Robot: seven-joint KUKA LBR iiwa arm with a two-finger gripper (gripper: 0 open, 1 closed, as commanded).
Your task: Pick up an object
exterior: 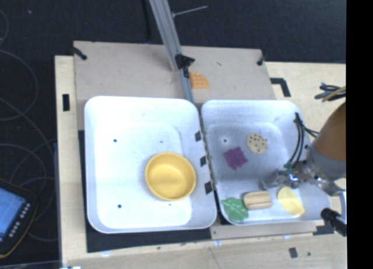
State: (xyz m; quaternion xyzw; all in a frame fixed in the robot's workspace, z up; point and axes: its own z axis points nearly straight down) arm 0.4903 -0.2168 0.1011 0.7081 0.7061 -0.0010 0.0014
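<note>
Lying just below the jaws [284,179], seemingly apart: yellow piece [291,201].

No readable text, labels, brands or numbers anywhere. Handheld screen [11,212] at lower left glows blue, content too blurred to read. Orange tag [199,81] on the table [134,70] shows no legible marking.

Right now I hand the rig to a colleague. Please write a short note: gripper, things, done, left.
Gripper: low in the right bin, near its right side; nothing visibly held.
Right bin: cookie, purple piece, bread roll, green piece, yellow piece.
Left bin: yellow bowl.
Done: no visible pick.
Left: grasp one thing, probably the roll or yellow piece nearby, and lift.
</note>
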